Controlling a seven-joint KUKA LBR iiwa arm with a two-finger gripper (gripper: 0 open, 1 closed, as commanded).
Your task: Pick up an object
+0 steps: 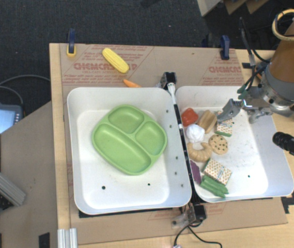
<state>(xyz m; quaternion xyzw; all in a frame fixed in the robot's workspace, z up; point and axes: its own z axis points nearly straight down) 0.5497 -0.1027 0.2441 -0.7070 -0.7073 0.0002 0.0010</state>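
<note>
Your gripper (233, 111) hangs in the right bin (271, 185), just above a patterned square snack (225, 128) (whether it grips anything, you cannot tell); cookie (218, 144) lies just beside.

The green plate (129, 138) is looking like smooth, shiny plastic. The two white bins (79, 154) are looking smooth and plastic too. The brown board (152, 58) under them is looking like dull cardboard.
</note>
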